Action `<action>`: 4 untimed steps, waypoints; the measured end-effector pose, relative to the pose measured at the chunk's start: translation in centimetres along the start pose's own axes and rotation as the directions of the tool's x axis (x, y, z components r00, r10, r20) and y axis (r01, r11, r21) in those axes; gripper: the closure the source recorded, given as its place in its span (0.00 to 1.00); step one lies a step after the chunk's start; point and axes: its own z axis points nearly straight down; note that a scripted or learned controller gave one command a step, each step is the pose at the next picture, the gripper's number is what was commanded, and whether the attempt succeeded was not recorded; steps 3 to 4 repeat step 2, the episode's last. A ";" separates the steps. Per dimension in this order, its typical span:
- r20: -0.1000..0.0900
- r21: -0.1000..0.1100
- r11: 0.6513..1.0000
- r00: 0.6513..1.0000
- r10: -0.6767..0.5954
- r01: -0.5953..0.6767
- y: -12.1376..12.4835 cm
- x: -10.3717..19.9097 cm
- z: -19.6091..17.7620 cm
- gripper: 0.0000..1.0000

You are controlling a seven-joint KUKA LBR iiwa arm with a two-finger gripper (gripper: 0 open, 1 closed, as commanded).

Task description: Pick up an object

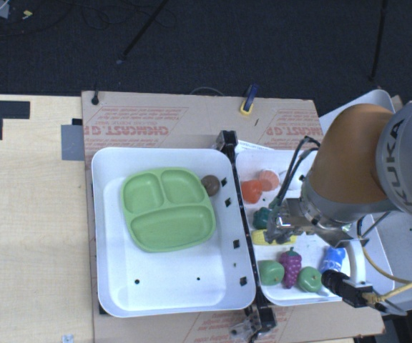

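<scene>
My gripper (281,227) hangs low in the right bin (292,296), over its left-middle part. Under and beside it lie a dark green toy (262,216) and a yellow piece (263,237). Further back in that bin sit a red-orange piece (252,190) and a pale orange one (267,179). Toward the front lie a green round fruit (270,271), a purple grape bunch (291,266), another green fruit (310,279) and a blue object (334,259). The arm's body hides most of the bin's right side.
The left bin (113,263) holds a green divided plate (169,209) and a small brown ball (210,184) by the plate's far right corner. A black divider (239,213) runs between the bins. Cardboard lies under both bins.
</scene>
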 end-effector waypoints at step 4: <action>0.000 -0.001 1.000 1.000 -0.002 0.002 0.1 0.1 -0.2 1.00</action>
